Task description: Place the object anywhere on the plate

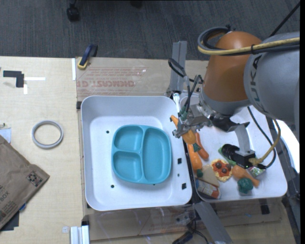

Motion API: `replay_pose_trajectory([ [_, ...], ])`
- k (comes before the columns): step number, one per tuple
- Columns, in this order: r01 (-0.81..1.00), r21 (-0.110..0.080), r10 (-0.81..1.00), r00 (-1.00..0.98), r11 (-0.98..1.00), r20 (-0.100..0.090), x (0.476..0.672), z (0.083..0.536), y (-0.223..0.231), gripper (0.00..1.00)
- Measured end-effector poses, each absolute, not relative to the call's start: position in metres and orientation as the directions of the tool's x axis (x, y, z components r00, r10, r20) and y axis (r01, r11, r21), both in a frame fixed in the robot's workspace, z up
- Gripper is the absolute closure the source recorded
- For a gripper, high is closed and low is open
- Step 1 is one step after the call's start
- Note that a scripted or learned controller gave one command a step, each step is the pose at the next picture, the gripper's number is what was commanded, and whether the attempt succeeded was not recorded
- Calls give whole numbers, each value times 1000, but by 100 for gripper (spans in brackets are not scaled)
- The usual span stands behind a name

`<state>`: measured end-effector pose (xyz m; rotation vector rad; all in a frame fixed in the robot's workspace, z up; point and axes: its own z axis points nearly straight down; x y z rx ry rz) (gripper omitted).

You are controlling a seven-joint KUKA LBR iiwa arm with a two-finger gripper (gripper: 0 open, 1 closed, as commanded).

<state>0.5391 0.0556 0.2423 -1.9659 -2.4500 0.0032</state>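
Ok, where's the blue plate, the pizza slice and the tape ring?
Plate (142, 155): camera view, on its right compartment.
Pizza slice (221, 169): camera view, on its topping.
Tape ring (47, 134): camera view, on its rim's lower edge.

Pale wooden bench (38, 100); dark grey carpet (119, 24); 1 chair castor (73, 13).

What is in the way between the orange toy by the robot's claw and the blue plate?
Only the white bin rims lie between the orange carrot-like toy, under the gripper, and the turquoise three-compartment plate. The gap looks otherwise open.
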Motion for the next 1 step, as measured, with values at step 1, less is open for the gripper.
replay_pose_trajectory([
  [1, 976, -1, 976, -217, 217, -1, 539, 242, 55, 0],
])
